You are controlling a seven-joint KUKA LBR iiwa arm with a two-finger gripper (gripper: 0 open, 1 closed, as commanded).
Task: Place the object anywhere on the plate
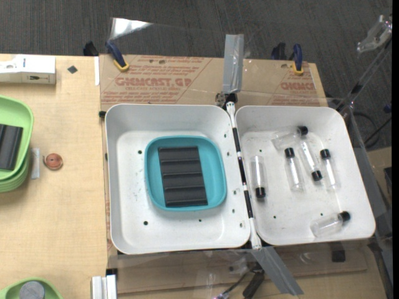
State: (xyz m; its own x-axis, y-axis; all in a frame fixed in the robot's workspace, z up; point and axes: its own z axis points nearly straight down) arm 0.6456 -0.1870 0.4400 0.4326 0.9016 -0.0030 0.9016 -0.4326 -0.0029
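Six clear vials with black caps lie loose in the right bin [349, 167], none of them on the plate. One vial [257, 176] lies near the bin's left wall, cap toward the front. A second vial [288, 136] lies slantwise near the back, its cap at the upper right. Three more sit close together in the middle: one vial [292, 167] with its cap at the back, another [310, 161] just beside it with its cap toward the front, and a third [328, 167] to their right. The last vial [328, 223] rests at the front right corner, tilted, cap to the right.

The teal plate [184, 172] sits in the middle of the left bin [124, 185], and a black ribbed block [182, 175] lies on it, covering most of its floor.

Both bins rest on the desk [68, 229], with a sheet of brown cardboard [168, 80] behind them. The pincer's state cannot be told.

At the desk's left edge sits a green tray [15, 145], and near it a small round orange piece [53, 161].
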